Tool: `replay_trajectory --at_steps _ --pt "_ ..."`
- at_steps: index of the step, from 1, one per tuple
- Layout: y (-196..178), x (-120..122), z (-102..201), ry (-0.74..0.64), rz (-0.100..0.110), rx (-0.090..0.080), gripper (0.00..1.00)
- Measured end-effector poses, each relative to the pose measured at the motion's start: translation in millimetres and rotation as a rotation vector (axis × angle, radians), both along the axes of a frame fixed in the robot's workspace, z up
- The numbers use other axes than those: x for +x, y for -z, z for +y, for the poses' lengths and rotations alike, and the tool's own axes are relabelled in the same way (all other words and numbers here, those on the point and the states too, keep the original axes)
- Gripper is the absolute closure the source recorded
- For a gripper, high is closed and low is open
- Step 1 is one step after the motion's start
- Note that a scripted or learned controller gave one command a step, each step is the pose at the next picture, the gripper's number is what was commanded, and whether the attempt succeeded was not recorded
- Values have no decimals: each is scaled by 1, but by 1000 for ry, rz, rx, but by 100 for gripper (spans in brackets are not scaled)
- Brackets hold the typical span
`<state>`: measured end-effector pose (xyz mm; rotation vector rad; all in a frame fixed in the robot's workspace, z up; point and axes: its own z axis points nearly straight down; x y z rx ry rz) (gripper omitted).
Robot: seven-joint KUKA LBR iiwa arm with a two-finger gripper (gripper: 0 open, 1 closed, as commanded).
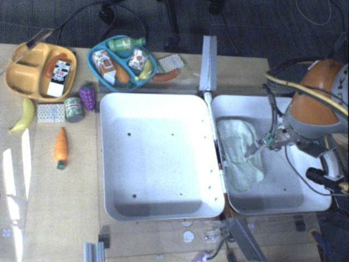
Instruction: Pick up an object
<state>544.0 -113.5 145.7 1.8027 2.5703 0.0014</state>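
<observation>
TARGET: white cloth [238, 153], long axis along right bin [283, 201] depth | GRIPPER [260, 144]: at cloth's right edge, cloth lies leftward | FINGERS: state cannot be determined

From here I can't read a single word, number or brand anywhere on the tabletop. The small can [73, 109] near the left edge has a printed band, and the carton [58, 76] in the yellow tray [22, 72] at the far-left corner shows dark patches on white, but both are too blurred for me to make out as letters. The packets in the blue tray [98, 56] along the far edge read no better.
</observation>
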Motion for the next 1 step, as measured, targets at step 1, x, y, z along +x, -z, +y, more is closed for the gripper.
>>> replay_trajectory --at_steps 1 --pt "0 0 0 0 0 0 0"
